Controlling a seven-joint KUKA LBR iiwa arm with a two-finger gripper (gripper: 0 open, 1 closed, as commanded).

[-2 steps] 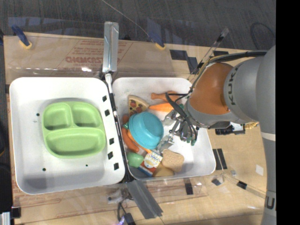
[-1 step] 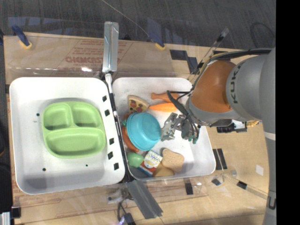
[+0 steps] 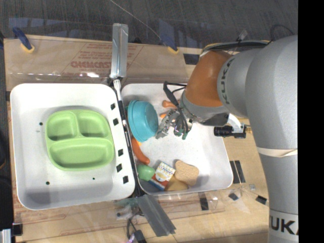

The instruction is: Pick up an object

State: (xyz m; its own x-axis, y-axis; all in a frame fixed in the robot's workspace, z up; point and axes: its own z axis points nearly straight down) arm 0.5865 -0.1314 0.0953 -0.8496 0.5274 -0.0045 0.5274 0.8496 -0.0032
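Note:
My gripper (image 3: 172,128) hangs over the right bin (image 3: 215,158), just right of a blue bowl (image 3: 142,119) that leans on its side against the bin's left wall. Its fingers point down and left, spread a little, with nothing between them. An orange carrot-like piece (image 3: 141,153) lies below the bowl. Along the bin's near edge sit a green round item (image 3: 146,172), a small printed packet (image 3: 164,172) and a tan bread-shaped piece (image 3: 186,172). A small orange item (image 3: 167,104) peeks out by the wrist.
The left bin (image 3: 25,135) holds a green divided plate (image 3: 80,139). A metal bar (image 3: 119,49) stands at the divider's far end. The arm's grey body (image 3: 263,95) covers the right side of the bench.

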